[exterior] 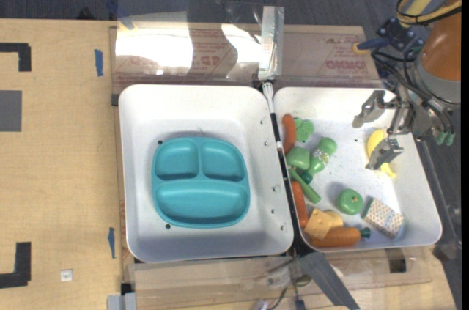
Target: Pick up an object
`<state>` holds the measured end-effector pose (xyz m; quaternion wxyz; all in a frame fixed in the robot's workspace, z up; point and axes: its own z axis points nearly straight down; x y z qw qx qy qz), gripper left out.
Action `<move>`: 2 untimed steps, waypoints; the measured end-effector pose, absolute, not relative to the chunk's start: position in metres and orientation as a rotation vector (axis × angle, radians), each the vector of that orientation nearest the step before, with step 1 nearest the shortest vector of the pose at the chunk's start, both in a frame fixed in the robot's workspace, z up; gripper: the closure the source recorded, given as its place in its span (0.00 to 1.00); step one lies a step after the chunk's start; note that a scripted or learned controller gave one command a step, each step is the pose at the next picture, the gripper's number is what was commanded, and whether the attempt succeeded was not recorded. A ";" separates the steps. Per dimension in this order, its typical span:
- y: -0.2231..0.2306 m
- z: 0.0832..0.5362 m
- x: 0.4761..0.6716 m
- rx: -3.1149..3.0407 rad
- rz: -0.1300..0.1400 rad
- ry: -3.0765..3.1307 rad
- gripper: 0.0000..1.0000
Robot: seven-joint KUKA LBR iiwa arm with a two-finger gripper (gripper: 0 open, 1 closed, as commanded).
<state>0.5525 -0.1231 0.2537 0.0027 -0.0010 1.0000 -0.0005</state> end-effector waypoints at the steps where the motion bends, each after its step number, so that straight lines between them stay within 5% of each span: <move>1: -0.198 0.132 0.563 -0.169 0.004 3.143 0.00; 2: -0.117 0.089 0.600 -0.378 -0.002 3.108 0.00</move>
